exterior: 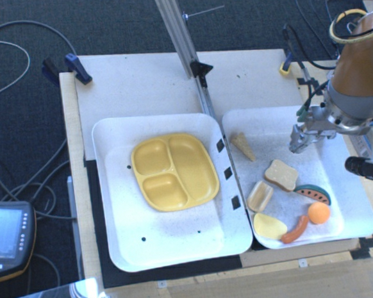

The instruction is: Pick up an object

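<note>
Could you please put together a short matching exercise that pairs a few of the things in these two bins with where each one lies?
Things:
1. yellow divided tray
2. orange ball
3. bread slice
4. pincer

Places:
A. middle of the right bin
B. above the upper part of the right bin, near its right side
C. middle of the left bin
D. near the front right corner of the right bin, beside the watermelon slice

Pairs: 1-C, 2-D, 3-A, 4-B
</note>
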`<state>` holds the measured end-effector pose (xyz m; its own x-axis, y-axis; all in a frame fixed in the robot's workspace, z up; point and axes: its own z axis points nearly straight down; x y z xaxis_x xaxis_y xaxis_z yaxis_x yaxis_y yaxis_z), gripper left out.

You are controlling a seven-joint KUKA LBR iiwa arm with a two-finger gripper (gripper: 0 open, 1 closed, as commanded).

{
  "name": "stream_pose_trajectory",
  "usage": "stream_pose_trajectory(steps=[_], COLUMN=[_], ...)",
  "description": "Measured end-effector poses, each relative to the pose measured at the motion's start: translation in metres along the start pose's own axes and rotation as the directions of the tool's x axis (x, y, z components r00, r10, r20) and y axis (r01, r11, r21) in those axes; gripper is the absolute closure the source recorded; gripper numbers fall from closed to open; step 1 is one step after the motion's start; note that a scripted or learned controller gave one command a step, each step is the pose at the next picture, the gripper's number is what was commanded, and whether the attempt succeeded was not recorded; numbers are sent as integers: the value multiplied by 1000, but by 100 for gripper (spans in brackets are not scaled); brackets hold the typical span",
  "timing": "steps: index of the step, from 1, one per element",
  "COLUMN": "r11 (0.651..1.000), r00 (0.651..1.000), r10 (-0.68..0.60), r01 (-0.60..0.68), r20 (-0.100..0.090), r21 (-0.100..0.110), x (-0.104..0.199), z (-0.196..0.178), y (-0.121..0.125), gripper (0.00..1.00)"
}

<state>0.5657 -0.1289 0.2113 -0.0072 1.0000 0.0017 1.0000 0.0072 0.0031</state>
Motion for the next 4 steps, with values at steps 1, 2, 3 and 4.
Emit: stream_pose_trajectory(steps=[1,2,3,4], r11=[1000,1000,1000,1000], r00=[1000,1000,1000,1000], r10=[1,-1,0,1], r01=[-1,1,0,-1], r20=[0,-1,-1,-1], r21=[0,0,3,1], x=[43,102,156,200], z=[-2,-14,-7,-9], y=[9,16,20,28], gripper=[100,100,100,100])
